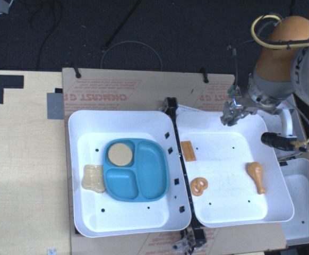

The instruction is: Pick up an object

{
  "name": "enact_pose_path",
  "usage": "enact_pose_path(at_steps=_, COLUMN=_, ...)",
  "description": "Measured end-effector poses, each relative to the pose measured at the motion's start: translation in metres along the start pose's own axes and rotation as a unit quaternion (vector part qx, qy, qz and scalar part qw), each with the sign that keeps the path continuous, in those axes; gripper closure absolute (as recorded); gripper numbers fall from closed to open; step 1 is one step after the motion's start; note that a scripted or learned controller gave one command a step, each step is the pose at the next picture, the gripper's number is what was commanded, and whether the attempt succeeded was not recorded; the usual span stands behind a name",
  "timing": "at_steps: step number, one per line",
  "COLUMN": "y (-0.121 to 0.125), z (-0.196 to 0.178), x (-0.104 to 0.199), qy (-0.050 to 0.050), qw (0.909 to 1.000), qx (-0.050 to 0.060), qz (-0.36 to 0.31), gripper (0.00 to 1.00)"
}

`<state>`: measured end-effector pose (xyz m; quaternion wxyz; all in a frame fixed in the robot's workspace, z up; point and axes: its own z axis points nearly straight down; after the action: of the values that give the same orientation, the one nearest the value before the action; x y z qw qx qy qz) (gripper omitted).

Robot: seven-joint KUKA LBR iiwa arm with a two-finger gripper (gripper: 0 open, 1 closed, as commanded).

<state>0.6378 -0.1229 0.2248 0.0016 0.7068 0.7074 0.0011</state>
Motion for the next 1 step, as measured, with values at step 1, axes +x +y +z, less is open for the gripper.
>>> enact_pose_path(at_steps=1, y=0.0001, z=-0.0077, x=-0.0008, qy=0.0, qw=1.0, qx=0.002, qz=0.0, gripper=1.0)
